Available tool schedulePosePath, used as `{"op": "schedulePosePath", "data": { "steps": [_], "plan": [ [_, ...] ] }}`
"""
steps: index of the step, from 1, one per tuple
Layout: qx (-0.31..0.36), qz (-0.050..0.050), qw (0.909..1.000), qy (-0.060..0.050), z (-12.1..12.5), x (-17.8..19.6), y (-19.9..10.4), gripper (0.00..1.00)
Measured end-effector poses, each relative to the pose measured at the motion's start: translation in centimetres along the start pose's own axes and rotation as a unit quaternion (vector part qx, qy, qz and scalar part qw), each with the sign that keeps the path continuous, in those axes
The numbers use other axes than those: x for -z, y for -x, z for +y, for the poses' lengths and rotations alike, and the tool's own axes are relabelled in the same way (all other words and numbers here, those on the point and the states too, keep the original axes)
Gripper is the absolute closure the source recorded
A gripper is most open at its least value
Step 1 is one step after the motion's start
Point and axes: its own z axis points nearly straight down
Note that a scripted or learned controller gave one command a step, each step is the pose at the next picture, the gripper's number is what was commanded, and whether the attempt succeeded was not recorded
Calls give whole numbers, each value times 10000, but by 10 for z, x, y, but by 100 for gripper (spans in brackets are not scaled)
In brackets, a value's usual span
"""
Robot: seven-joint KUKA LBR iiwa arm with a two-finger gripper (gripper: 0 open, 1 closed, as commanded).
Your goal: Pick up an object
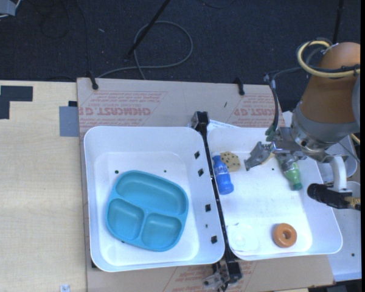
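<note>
R bin [316,239]: green bottle [292,176] just under end effector [280,154] (grip state unclear).

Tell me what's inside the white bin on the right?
The right white bin holds an orange ring-shaped donut toy, a blue bottle, a spotted tan cookie and a green object. The grey gripper covers part of the green one.

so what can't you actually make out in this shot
- End effector: seen from above at a slant; whether its fingers are open or shut cannot be told.
- Green object: its upper part is covered by the arm's wrist, so its full shape is unclear.
- Spotted item beside the blue bottle: too small to identify.
- Blue bottle: its label is too small to read.
- Orange ring: material unclear.
</note>
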Motion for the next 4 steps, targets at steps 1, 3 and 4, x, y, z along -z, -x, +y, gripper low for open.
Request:
{"op": "schedulePosePath", "data": {
  "steps": [1, 3, 4],
  "plan": [
    [9, -5, 10000, 59, 2, 7, 0, 0],
    [4, -3, 10000, 41, 2, -82, 2, 0],
    [8, 19, 10000, 68, 3, -141, -2, 0]
  ]
}}
